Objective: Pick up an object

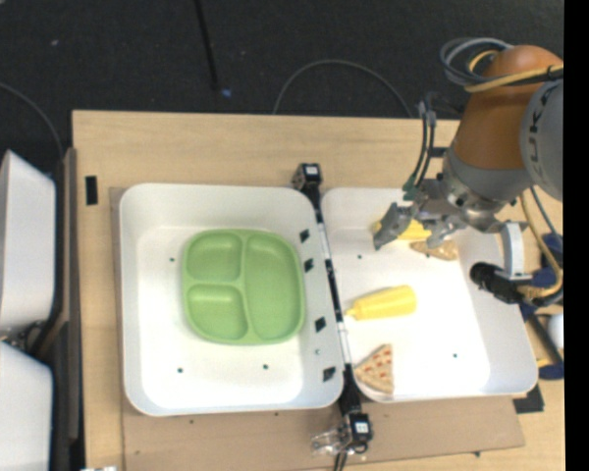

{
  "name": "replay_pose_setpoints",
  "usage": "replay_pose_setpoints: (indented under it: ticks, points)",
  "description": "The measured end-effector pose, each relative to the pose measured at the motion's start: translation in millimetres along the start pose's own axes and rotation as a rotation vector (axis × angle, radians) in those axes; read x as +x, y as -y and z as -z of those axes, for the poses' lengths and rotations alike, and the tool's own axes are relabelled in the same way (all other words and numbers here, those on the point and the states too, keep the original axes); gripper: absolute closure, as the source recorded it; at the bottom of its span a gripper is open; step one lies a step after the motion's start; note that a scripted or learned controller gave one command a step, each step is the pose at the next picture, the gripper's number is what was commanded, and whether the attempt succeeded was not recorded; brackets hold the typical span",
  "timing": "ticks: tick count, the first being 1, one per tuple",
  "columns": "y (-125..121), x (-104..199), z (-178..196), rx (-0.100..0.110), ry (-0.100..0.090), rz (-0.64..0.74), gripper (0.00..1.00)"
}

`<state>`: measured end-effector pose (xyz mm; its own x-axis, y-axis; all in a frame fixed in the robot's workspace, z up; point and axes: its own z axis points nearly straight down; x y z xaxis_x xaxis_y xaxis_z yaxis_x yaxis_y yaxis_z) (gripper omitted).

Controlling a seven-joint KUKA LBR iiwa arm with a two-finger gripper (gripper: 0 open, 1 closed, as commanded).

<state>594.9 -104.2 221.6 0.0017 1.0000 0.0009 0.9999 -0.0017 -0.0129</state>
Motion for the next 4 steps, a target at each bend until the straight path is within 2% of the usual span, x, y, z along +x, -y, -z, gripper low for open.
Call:
replay_pose_setpoints:
  ticks: [1,2,3,4]
  points:
    - [-3,0,8,-0.015,0.002,0.003,0.0]
    - [-8,-8,-37,-0.012,0.003,0.0,0.0]
    - [-12,-11,-100,-0.009,0.002,-0.002,0.0]
    - [-12,-13,-122,-0.011,0.003,-0.003,0.0]
